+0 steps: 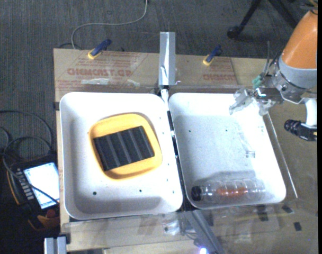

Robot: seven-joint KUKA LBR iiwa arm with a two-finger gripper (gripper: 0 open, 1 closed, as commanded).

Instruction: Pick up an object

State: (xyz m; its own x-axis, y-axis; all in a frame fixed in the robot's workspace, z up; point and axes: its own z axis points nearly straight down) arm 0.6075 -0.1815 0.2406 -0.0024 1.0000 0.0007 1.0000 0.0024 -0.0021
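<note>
Approach stage; nothing grasped.
The gripper (249,100) hung over the right bin's (214,142) far right edge, fingers spread. The bottle (230,190) lay along that bin's near wall; the next move called for travelling nearward and descending.

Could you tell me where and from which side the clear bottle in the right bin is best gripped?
Probably at mid-body, from straight above: the bottle lies on its side along the right bin's near wall, so the fingers should close across its round width.
</note>
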